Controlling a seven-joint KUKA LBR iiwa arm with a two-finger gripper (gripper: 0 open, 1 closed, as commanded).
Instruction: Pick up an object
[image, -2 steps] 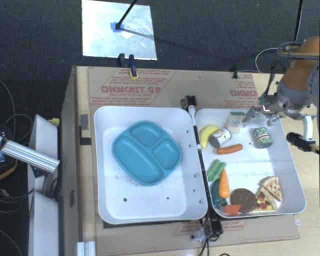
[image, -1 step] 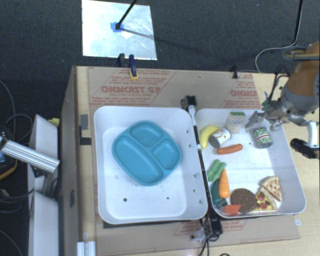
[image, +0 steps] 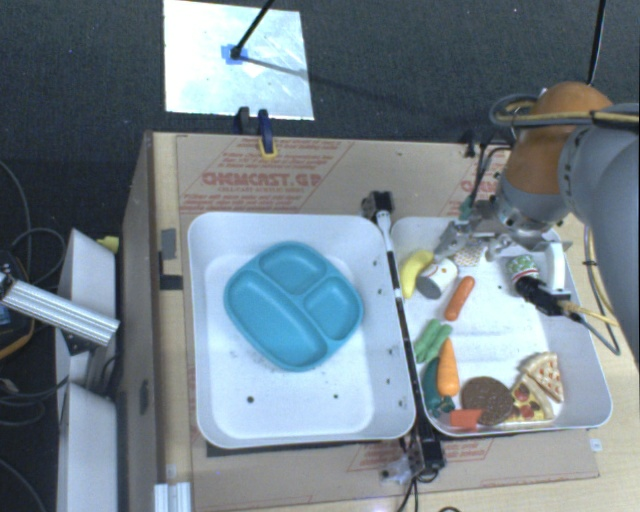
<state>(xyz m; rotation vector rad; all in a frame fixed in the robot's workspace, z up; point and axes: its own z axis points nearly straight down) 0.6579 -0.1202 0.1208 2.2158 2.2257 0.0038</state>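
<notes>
Hovering low with the metal two-finger gripper (image: 455, 243), jaw state impossible to tell, over the small grey-and-white plastic cup (image: 436, 279) lying tipped beside the yellow toy banana (image: 413, 270) at upper centre-right, likely light, rigid, slippery, best pinched across its rim.

bins: 2 white, left (image: 240, 420) and right (image: 590, 385) | blue divided plate (image: 292, 304): 1 | carrots: 2, upper (image: 459, 297), lower (image: 448, 368) | pizza slice (image: 543, 377): 1 | banana (image: 413, 270): 1 | green pepper-ish thing (image: 432, 339): 1 | brown cookie (image: 487, 397): 1
</notes>
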